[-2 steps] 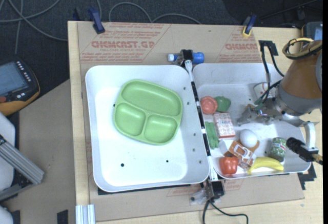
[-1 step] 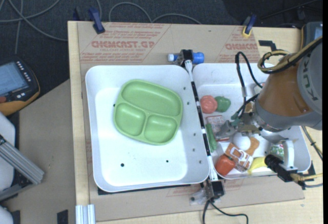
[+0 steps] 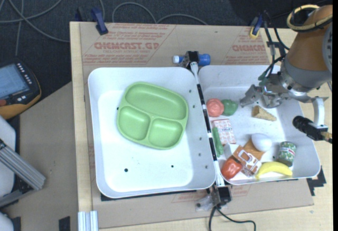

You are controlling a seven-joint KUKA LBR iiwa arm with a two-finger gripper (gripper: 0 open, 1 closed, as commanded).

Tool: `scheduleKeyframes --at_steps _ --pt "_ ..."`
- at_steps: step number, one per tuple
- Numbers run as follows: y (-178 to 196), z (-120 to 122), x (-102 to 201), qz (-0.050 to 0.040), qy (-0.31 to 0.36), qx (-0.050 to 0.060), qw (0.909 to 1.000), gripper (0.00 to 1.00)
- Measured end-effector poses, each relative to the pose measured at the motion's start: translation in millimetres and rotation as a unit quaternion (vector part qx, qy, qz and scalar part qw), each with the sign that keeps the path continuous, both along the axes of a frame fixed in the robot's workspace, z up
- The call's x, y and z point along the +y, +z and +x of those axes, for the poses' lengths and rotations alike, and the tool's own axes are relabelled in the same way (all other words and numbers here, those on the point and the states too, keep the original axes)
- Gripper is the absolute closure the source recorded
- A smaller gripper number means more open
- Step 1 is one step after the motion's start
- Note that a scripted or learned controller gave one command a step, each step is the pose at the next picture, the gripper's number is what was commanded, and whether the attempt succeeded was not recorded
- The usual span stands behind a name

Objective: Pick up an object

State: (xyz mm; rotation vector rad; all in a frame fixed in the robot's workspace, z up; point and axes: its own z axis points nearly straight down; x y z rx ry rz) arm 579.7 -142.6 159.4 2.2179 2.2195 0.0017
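From the camera view, we see the gripper low in the right bin, its jaws spread apart with nothing between them. Just below it lies a tan wedge, the nearest candidate. We judge the pick not yet made: closing and lifting remain.

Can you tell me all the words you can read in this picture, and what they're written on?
"CHEMCAST GP": red print on the brown board behind the left bin.
"CHEMCAST": again on the board, behind the right bin, partly cut off.
Small packet, green can: print too blurred to read.
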Motion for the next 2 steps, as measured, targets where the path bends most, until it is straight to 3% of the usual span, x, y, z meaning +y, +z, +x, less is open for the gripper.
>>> scheduleKeyframes --at_steps 1,2 --pt "-60 30 -52 0.0010 0.000 0.002 1.0000 0.00" --pt "-75 30 -45 0.0012 0.000 0.003 1.0000 0.00"
